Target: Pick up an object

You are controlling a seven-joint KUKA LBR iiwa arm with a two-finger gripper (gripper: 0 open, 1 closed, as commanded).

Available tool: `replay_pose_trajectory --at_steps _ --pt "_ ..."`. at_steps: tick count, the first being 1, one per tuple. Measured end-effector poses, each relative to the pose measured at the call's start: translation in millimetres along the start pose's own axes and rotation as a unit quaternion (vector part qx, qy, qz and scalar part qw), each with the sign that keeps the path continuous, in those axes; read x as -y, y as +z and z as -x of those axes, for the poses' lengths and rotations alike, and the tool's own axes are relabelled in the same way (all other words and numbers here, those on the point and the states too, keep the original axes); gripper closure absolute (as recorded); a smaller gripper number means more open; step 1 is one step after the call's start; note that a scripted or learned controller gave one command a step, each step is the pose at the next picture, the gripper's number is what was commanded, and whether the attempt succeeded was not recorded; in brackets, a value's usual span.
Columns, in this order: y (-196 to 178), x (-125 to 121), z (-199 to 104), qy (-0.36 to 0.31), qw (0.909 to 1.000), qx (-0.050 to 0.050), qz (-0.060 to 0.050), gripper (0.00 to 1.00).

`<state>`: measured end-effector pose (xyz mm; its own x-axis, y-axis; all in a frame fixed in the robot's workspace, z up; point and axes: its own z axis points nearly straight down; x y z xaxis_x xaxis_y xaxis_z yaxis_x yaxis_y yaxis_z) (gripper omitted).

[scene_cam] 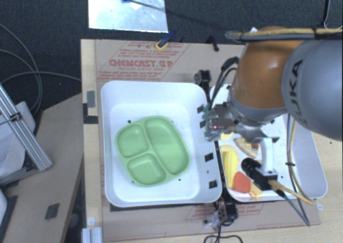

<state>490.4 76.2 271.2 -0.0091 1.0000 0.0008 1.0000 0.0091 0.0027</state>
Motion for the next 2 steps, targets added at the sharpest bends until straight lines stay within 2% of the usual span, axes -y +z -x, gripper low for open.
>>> replay_pose_trajectory --at_steps 1,2 --pt "26.4 4.1 -28.5 0.001 1.0000 0.000 -0.002 1.00" --pt "-80.3 2.6 18.6 0.006 1.0000 0.000 0.004 1.00"
